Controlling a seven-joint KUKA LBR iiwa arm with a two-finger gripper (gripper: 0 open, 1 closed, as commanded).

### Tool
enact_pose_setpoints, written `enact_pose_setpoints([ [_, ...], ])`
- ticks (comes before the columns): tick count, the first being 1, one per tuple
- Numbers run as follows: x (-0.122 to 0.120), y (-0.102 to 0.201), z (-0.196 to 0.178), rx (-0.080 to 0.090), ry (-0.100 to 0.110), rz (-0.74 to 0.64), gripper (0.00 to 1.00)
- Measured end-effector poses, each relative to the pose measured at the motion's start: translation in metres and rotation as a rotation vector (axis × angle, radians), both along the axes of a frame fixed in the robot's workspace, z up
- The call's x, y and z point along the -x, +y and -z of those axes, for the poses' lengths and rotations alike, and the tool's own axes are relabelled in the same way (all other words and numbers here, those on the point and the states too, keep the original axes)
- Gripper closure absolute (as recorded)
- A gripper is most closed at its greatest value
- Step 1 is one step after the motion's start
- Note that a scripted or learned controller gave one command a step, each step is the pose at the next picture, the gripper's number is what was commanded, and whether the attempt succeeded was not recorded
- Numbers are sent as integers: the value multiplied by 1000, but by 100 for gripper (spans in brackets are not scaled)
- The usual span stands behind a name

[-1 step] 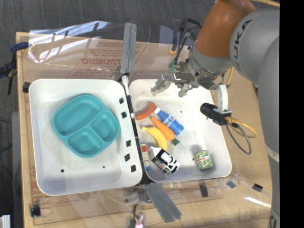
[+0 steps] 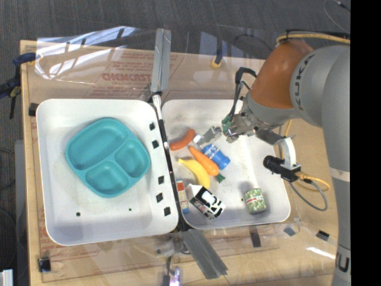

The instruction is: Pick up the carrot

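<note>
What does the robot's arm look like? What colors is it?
The arm is big, round and grey, with a shiny orange band above the wrist. Thin black cables loop around its end, and the gripper is small, made of dark and silvery metal.

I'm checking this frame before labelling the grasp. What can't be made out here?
- Gripper: too small and blurred in the camera view to judge its state.
- Carrot: its lower end is overlapped by the banana.
- Arm: cut off at the right edge.
</note>
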State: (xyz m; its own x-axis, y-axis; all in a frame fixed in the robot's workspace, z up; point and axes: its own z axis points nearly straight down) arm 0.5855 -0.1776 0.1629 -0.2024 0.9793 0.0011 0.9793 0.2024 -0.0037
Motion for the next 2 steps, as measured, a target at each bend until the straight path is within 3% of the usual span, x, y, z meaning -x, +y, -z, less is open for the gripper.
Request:
enact_pose_setpoints([
  [1, 24, 10, 57, 12, -36, 149, 0],
  [2, 23, 9, 46, 13, -36, 144, 100],
])
